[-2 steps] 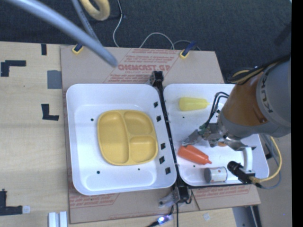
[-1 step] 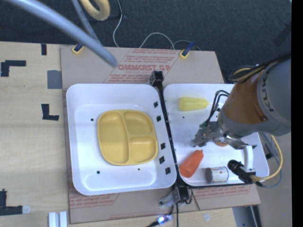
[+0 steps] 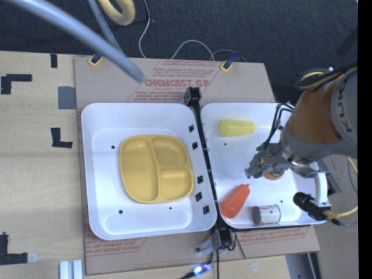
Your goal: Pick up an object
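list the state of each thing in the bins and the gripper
yellow divided plate: lying flat in the left bin, compartments up
yellow corn: lying on its side, right bin
orange carrot: lying slantwise, right bin
small can: tipped on its side
gripper: low over the right bin

One fixed camera looks down at a slant from above the desk [image 3: 35, 115] — both white bins [image 3: 99, 214] fill mid-frame, fairly near — with the arm [image 3: 325, 121] entering at the frame's right.
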Available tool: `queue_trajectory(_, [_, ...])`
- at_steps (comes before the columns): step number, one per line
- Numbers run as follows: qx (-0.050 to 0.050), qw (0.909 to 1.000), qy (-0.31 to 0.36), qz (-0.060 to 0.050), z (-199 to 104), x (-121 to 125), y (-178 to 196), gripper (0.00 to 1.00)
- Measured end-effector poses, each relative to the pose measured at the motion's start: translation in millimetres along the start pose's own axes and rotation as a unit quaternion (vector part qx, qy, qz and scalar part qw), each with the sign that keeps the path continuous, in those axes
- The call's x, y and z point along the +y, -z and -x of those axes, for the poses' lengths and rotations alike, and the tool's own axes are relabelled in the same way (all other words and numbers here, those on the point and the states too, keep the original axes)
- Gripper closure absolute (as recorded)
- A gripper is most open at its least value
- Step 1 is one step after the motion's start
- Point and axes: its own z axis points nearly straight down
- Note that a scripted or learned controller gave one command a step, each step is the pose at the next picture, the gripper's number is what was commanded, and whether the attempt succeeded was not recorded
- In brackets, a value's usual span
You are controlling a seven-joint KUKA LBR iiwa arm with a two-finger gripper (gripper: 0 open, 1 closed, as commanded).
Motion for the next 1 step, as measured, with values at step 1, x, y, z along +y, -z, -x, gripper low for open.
queue_trajectory(1, [0.0, 1.0, 0.0, 0.001, -2.9, -4.6, 43.5, 1.0])
